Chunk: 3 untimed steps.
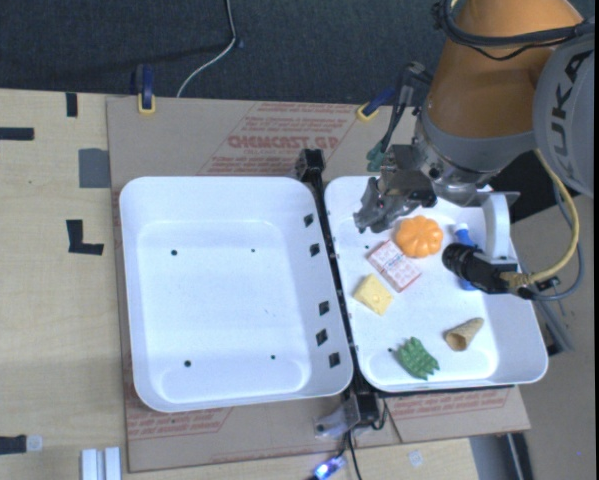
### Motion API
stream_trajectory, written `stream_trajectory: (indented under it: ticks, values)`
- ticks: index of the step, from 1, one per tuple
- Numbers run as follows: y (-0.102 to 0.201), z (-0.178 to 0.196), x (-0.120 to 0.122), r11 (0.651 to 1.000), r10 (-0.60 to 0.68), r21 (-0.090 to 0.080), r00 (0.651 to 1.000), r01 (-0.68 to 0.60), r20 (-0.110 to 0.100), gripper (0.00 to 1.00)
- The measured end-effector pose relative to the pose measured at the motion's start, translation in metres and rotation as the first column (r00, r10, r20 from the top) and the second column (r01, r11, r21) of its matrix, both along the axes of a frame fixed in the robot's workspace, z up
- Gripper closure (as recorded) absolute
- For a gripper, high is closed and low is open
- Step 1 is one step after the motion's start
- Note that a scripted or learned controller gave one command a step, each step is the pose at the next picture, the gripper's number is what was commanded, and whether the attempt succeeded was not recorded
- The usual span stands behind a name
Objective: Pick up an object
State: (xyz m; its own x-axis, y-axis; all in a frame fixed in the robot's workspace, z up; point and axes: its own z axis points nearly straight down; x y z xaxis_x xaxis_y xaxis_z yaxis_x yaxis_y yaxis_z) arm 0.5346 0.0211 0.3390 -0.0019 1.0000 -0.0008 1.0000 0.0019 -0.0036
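My gripper (377, 213) hangs over the back left part of the right bin (514, 363), its dark fingers pointing down just above the bin floor. Nothing shows between the fingers. Right of it sits an orange pumpkin-shaped toy (419, 236). A small pink and white packet (393, 265) lies just below the fingertips. Nearer the front lie a yellow cheese wedge (373, 294), a green leafy toy (416, 358) and a tan cone (464, 334). A blue object (463, 238) is partly hidden behind the wrist's black fitting.
The left bin (219, 288) stands beside the right one, joined by a black clip strip (324, 268). Both rest on a cardboard sheet (259, 138). A black hose fitting (474, 266) with a yellow cable juts over the right bin.
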Motion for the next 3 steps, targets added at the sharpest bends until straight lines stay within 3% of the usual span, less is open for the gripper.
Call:
stream_trajectory:
  ticks: [1, 2, 3]
  values:
    - [0.018, 0.088, 0.044, 1.000, 0.002, 0.001, 1.000, -0.002, 0.013, 1.00]
    - [-0.047, 0.000, -0.023, 1.000, -0.009, -0.001, 1.000, 0.009, -0.010, 1.00]
    - [-0.043, 0.014, -0.020, 1.000, 0.000, 0.000, 1.000, 0.000, 0.001, 1.00]
